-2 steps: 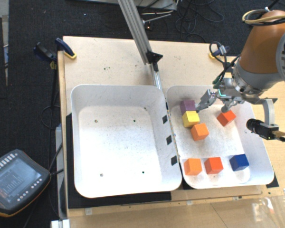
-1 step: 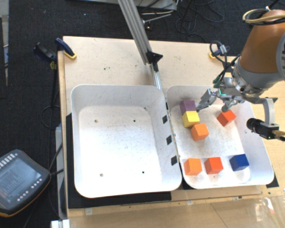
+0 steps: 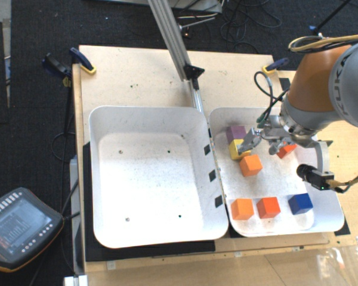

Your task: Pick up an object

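Gripper [image 3: 246, 146] over the right bin's blocks

We can't tell its state; the yellow block [image 3: 235, 150] looks light, rigid — grip flat sides.

White bins [image 3: 149, 231] hold orange [image 3: 250, 165], blue [image 3: 300, 204], purple [image 3: 236, 132] blocks.

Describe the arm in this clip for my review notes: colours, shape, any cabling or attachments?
The rounded grey arm carries a broad orange band above the wrist. Yellow and dark cables loop over the top of it, and more dark cable curls beside the wrist. The metallic grey claw sits at its tip, with a small black attachment nearby.
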Robot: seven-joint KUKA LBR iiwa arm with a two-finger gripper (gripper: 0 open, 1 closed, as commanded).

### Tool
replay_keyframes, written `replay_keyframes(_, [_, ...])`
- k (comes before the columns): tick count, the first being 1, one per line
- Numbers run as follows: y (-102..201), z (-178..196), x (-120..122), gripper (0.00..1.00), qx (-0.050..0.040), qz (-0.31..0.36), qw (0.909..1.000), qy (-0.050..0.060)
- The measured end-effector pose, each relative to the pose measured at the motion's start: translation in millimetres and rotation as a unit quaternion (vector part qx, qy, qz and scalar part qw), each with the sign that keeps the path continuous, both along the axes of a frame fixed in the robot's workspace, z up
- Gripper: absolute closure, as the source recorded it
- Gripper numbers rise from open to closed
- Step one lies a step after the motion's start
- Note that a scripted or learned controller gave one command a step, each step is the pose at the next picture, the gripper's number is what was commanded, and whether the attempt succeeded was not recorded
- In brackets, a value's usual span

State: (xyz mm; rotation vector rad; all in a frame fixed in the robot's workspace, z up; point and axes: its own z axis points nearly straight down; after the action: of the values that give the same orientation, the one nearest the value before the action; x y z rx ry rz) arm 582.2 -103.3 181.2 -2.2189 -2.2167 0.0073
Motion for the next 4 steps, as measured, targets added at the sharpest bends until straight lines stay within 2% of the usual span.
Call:
replay_keyframes(2, [-2.0, -88.2, 8.1, 0.00, -0.0002, 0.000, 1.0000, -0.002])
replay_keyframes(3, [-2.3, -76.0, 8.9, 1.00, -0.0001, 0.000, 1.0000, -0.004])
replay_keyframes(4, [1.1, -29.4, 17.8, 1.00, -0.0006, 0.002, 1.0000, -0.006])
